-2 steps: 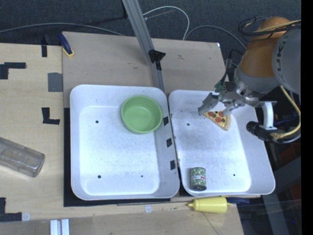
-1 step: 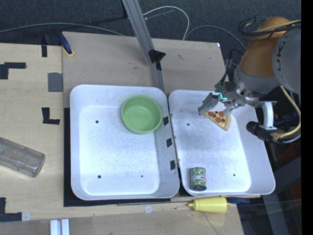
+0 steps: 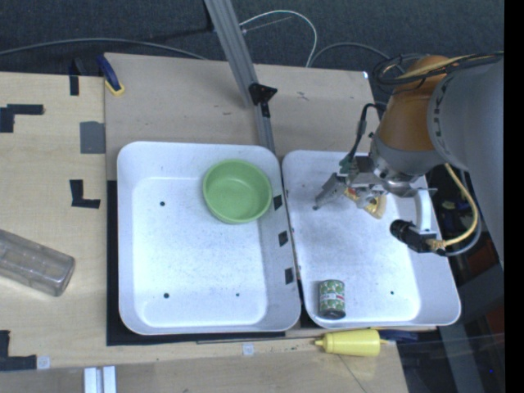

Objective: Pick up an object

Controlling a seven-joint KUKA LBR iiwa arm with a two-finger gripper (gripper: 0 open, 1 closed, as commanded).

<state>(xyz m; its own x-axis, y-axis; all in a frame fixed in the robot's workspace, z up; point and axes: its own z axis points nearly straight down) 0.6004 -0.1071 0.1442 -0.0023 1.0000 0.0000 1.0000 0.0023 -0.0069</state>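
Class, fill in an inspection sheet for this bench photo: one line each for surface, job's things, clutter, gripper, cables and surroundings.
Surface: wooden bench bearing two white bins, left bin and right bin, side by side.
Job's things: green bowl in the left bin's upper part; small green can lying near the right bin's front edge.
Clutter: yellow bottle lying on the bench in front of the right bin; clear plastic container at the far left.
Gripper: gripper over the right bin's upper part, with nothing seen in it.
Cables: yellow cable looped beside the wrist; thin wires behind the bench.
Surroundings: dark carpet; slanted metal pole.
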